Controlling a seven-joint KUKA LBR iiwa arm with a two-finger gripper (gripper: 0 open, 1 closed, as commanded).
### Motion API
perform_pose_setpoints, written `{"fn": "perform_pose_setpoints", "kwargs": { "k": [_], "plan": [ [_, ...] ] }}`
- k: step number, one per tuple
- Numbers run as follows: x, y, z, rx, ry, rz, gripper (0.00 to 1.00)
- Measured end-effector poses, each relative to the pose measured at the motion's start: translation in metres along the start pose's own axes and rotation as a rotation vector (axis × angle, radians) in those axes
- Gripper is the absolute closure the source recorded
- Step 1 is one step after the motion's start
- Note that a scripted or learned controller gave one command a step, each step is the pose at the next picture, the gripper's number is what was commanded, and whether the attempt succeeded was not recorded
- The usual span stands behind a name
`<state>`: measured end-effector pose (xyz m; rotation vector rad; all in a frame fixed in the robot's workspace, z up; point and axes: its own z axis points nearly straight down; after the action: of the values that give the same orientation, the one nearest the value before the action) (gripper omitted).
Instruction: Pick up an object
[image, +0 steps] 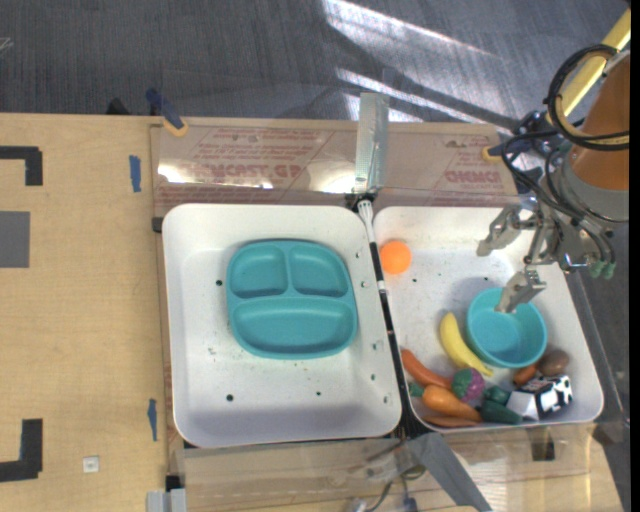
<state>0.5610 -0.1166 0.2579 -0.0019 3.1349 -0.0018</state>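
Toy vegetables (450, 392) heaped at front, banana (458, 342) beside teal bowl (508, 333), claw (508, 262) spread wide above, seemingly empty

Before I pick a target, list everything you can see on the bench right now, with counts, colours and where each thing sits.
bins: two, white, side by side
divided plate: one, teal, middle of left bin
ball: one, orange, right bin near the divider
bowl: one, teal, right bin
banana: one, yellow, left of the bowl
carrots: two, orange, near front edge of right bin
small toys: several, mixed colours, front right corner, too cluttered to count
gripper: one, grey, open, above the bowl's far rim
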Motion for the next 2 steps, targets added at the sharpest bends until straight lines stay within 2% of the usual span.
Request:
{"fn": "perform_pose_setpoints", "kwargs": {
  "k": [1,2],
  "plan": [
    [0.067,0.021,0.14,0.001,-0.007,0.159,0.0],
    [0.059,0.018,0.166,-0.001,-0.011,0.387,0.0]
  ]
}}
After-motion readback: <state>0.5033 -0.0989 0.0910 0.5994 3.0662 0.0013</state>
